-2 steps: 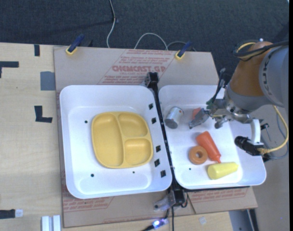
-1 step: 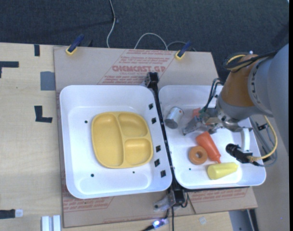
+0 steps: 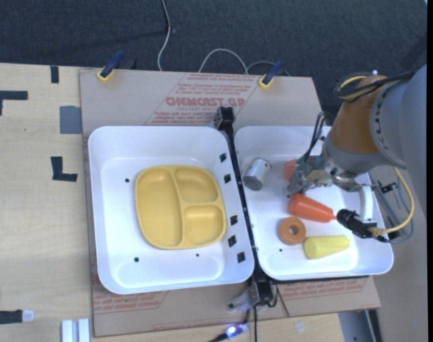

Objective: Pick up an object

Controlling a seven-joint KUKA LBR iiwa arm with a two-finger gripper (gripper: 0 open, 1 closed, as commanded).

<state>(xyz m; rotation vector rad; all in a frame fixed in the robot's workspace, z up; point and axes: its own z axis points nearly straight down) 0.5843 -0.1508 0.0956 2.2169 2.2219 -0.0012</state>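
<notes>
The tool is hanging low over the right bin, at its far-middle part, with the arm reaching in from the right. How far open it is cannot be told from this angle; nothing is visibly sitting in it.

Likely target: the orange cone-shaped piece, lying just near of the tool, almost touching it in the view. Its long axis is running left-right, tilted slightly, with the narrower end pointing right. So the coming move is looking like a short shift toward the near side plus a descent, with the closing direction across that axis, i.e. near-far.

Also in the right bin:
- small red item just beside the tool on its left, partly hidden
- metal cup lying on its side, further left, near the divider
- orange ring near of the cone
- yellow block right of the ring, long axis left-right

The left bin is holding one yellow divided plate, well apart from the tool.

Risk, as a judgement: the red item and the cone are crowding the tool, so a nudge is plausible.
</notes>
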